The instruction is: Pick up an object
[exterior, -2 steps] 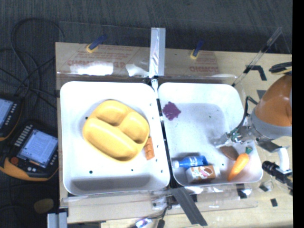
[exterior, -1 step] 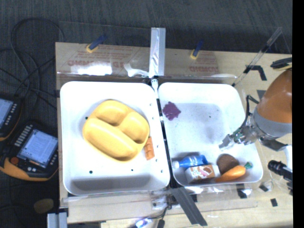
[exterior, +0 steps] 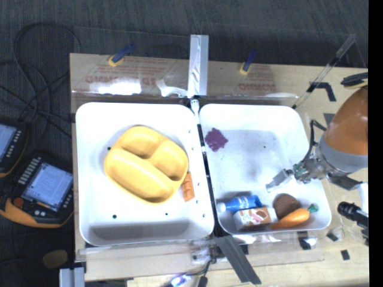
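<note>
gripper [exterior: 280,179]: low over the right bin [exterior: 251,121], near its right wall, holding nothing; I cannot tell how it is set.
brown ball [exterior: 286,202]: just below the gripper, the nearest thing (my guess for the pick).
carrot [exterior: 294,217]: touching the ball, lying sideways, long way left to right.
bottle [exterior: 240,204]: lower left of the gripper.
yellow toy [exterior: 146,162]: far off in the left bin [exterior: 96,220].
</note>
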`<state>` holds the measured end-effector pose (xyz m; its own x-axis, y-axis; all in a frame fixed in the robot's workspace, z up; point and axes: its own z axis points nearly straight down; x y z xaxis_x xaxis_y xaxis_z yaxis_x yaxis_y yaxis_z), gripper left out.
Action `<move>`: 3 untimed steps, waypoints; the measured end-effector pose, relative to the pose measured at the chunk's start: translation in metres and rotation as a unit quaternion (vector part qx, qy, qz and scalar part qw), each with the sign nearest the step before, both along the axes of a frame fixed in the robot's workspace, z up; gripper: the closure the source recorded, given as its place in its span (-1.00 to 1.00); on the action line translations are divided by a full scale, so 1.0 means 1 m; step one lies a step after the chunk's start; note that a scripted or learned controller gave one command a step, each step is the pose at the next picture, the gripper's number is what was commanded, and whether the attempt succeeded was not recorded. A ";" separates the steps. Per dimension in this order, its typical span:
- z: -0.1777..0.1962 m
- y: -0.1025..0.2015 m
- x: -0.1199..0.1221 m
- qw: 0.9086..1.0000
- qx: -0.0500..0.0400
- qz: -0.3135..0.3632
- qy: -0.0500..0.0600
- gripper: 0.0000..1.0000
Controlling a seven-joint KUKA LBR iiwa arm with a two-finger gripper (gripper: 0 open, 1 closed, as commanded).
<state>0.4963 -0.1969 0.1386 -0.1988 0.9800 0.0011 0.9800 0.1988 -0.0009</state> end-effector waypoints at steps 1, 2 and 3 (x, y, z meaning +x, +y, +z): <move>0.053 -0.026 -0.012 0.999 -0.001 0.054 -0.001 -1.00; 0.053 -0.026 -0.012 0.999 0.000 0.054 -0.001 -1.00; -0.050 0.003 0.063 0.987 -0.001 -0.164 -0.005 -1.00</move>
